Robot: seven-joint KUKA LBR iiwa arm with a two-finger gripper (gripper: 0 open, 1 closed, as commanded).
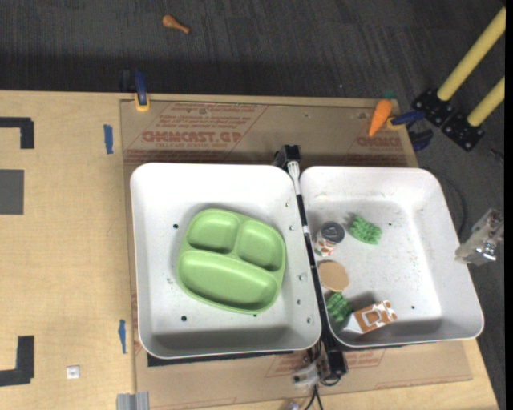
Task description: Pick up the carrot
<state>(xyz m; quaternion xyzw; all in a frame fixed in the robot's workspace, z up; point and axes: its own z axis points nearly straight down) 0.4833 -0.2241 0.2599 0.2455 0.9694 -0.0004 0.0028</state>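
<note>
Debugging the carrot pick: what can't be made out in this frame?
All in the camera view:
- claw: blurred, near the right edge; its detail is unreadable.
- carrot, on the board beyond the bins: too small to judge how it lies.
- orange-and-white item in the right bin: too small to identify.
- orange object on the dark floor: too small to identify.

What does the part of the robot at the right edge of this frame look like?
Only a small piece of the gripper shows, beside the right bin: pale grey to translucent, blocky and angular with a few darker spots. It is blurred, so I can make out no cables or markings.
</note>
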